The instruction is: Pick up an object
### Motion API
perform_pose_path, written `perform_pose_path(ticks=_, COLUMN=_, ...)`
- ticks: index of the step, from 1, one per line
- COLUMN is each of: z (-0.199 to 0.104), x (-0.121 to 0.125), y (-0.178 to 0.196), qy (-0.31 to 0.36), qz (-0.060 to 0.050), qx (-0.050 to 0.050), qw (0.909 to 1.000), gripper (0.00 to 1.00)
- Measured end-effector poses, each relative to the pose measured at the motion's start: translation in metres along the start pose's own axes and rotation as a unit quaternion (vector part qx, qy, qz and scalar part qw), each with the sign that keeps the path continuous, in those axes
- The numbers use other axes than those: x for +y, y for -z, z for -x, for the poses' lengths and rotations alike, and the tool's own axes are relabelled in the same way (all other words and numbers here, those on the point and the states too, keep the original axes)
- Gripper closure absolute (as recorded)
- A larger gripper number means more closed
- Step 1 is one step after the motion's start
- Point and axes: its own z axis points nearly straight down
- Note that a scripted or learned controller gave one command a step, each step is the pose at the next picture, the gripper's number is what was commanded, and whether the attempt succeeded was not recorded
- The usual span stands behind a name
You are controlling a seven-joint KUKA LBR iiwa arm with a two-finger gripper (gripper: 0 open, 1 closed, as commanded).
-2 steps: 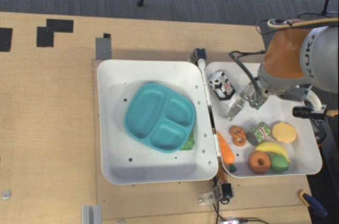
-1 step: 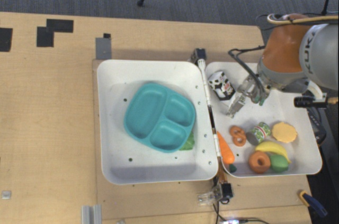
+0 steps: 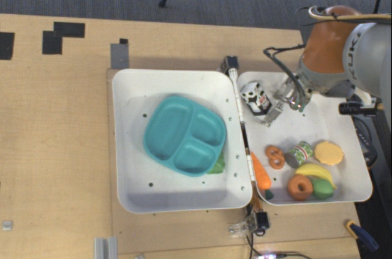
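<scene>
My gripper (image 3: 274, 112) hangs low in the right bin (image 3: 349, 129), near its back left corner, at the end of the grey arm with the orange band (image 3: 324, 43). A small black-and-white cow toy (image 3: 255, 98) lies just to the gripper's left, close to it; I cannot tell whether they touch. Toward the bin's front lie an orange carrot (image 3: 261, 173), a small orange ring (image 3: 275, 157), a green-and-grey can (image 3: 300, 153), a yellow round piece (image 3: 329, 153), a banana (image 3: 313, 173), a brown donut (image 3: 299, 188) and a green fruit (image 3: 324, 189).
The left bin (image 3: 131, 129) holds a teal divided plate (image 3: 187, 135) with a green scrap (image 3: 216, 166) poking out from under its front right edge. The bins' shared wall (image 3: 240, 123) runs just left of the cow toy. Cables (image 3: 278, 59) loop behind the gripper.
</scene>
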Motion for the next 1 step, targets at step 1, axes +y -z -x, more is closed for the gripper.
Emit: perform_pose_path(ticks=1, z=0.0052, x=0.0022, y=0.0003, qy=0.075, qz=-0.006, qx=0.004, qw=0.9972, gripper=0.0)
